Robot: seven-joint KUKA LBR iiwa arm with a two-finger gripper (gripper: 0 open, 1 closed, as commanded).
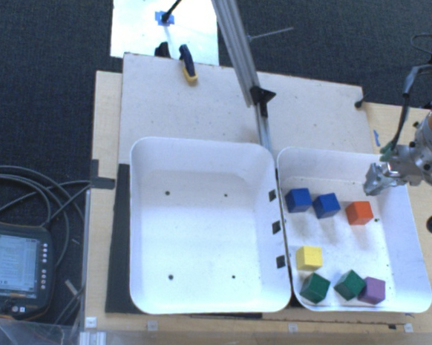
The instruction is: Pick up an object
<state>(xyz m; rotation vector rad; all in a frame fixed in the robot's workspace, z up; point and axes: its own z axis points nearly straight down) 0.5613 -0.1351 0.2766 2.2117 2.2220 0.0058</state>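
Observation:
The right bin [408, 280] holds several small cubes: two blue ones [298, 200] [326, 206] side by side, an orange one [359, 213], a yellow one [309, 258], two green ones [315, 287] [350, 284] and a purple one [373, 290]. My gripper [376, 181] hangs over the upper right part of this bin, just above and right of the orange cube, touching none of the cubes. Nothing shows between its fingertips.
The left bin [143, 199] sits beside the right one, sharing a middle edge with black clips [276, 227]. A metal pole [240, 51] slants down from the top toward the bins' junction. A clamp with a yellow handle [188, 64] lies on the board behind. A teach pendant [11, 267] sits at far left.

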